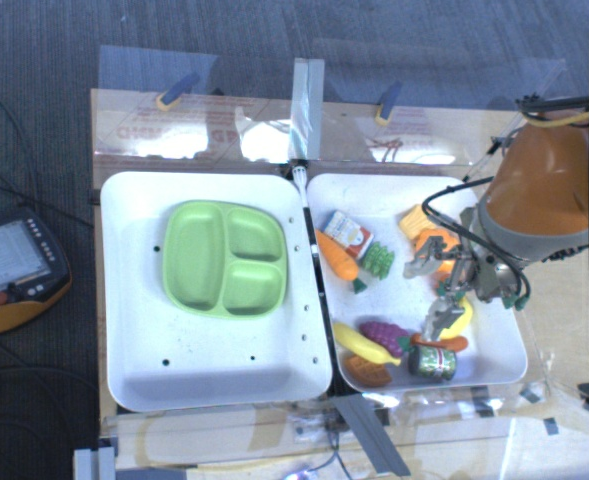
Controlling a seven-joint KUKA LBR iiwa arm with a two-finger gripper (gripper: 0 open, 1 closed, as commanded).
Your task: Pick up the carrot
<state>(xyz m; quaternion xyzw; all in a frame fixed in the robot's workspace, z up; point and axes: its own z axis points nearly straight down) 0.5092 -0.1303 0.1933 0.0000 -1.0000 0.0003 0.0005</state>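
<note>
A: Where does the camera sit?

B: Fixed above the bench [174, 128], looking down at a slant, far enough back to take in both the left bin [124, 298] and the right bin [509, 353], plus carpet beyond the far edge.

A: And the arm [539, 188]?

B: It enters from the right side of the view. There is just this one view, so nothing overlaps.

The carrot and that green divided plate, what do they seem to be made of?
The carrot looks like moulded plastic toy food: even orange, smooth, with a stiff green top. The green divided plate also seems plastic: one flat lime colour, rounded moulded compartments, a soft matte sheen. Neither can be confirmed by sight alone.
</note>
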